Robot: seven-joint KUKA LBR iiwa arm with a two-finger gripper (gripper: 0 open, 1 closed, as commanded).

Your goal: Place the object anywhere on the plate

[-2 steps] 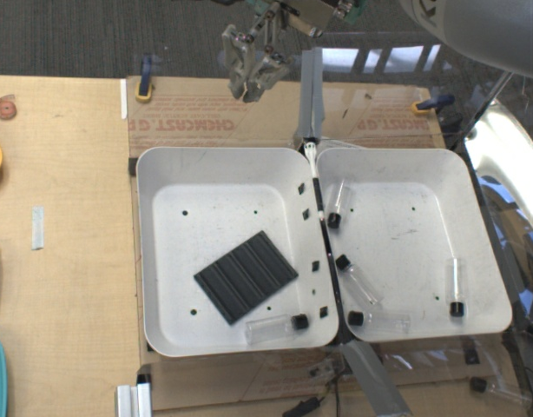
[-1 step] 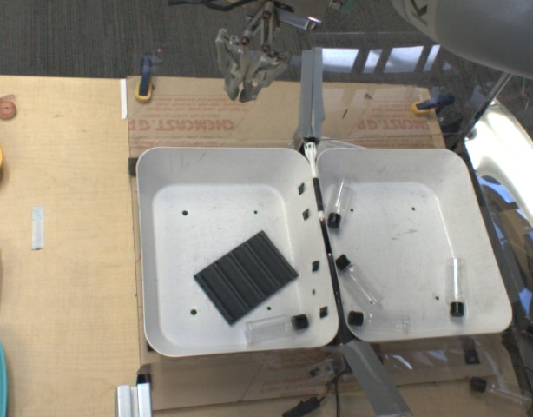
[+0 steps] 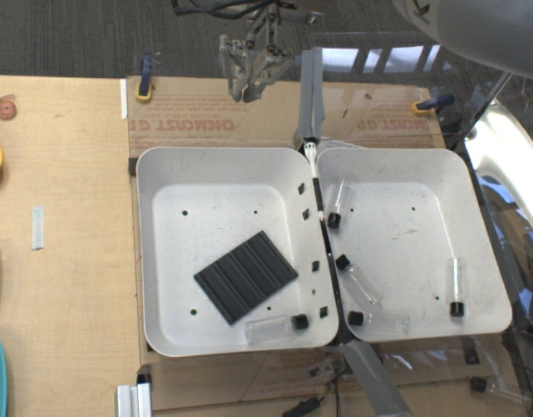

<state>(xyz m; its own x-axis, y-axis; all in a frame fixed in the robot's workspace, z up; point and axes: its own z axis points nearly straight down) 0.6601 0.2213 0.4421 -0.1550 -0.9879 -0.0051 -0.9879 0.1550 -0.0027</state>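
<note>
The gripper (image 3: 256,69) hangs above the far edge of the bench, over the brown cardboard sheet (image 3: 188,118) that lies under the bins, and beyond the far rim of the left bin (image 3: 145,233). Nothing is visible in it. At this size and angle I cannot tell whether it is released or clenched.

The plate (image 3: 246,276), a dark ribbed rectangle, lies flat and turned at a slant on the floor of the left bin, nearer the camera than the gripper and almost straight in front of it. Nearer the camera again, just off the plate's near corner, a clear tube with a black cap (image 3: 275,327) lies on its side against the bin's near wall, apart from the plate. Four more capped tubes lie in the right bin (image 3: 475,198), off to the gripper's right-hand side in the view. One (image 3: 338,205) is along the dividing rims, two (image 3: 360,285) (image 3: 379,322) are near that bin's near left corner, and one (image 3: 455,283) is by its right wall. Which tube is meant I cannot say; none is on the plate, so the placing looks not yet done.

The arm (image 3: 488,11) comes in high from the right. Its bulky grey link fills the upper corner, and the wrist reaches leftward with cables (image 3: 214,3) looping above it, so the gripper points down, well clear of both bins. That height reads as a parked or approach pose, not a grasp.
</note>
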